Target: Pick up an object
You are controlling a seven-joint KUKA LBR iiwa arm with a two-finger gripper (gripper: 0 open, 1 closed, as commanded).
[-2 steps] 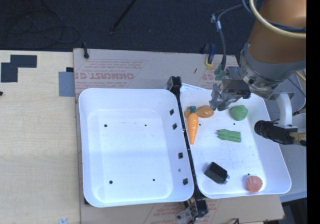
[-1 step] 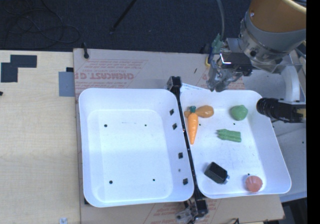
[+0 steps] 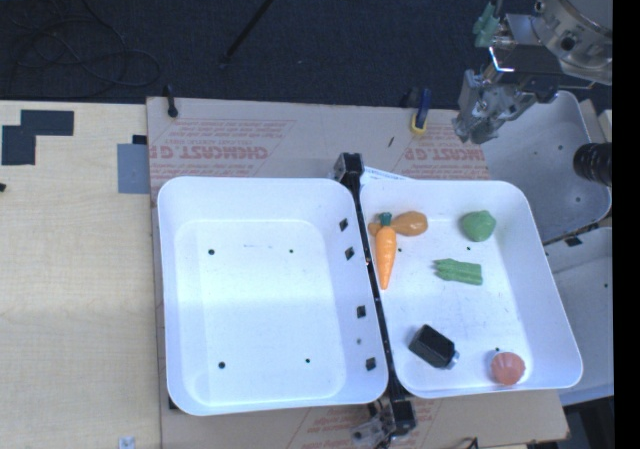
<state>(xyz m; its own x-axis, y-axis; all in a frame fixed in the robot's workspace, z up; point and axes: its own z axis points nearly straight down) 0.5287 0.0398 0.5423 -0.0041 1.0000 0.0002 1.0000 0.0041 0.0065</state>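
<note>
The right bin (image 3: 540, 267) lies below the pincer (image 3: 478, 129) and holds six things: one carrot (image 3: 385, 255) and one orange lump (image 3: 411, 224) down to its left, one round green piece (image 3: 478, 226) straight beneath, one green pod (image 3: 459, 272) lower, one black block (image 3: 433, 347) and one pink ball (image 3: 507, 368) farthest below. The left bin (image 3: 180, 287) sits far left. The pincer's spread cannot be told; it holds nothing visible.
</note>
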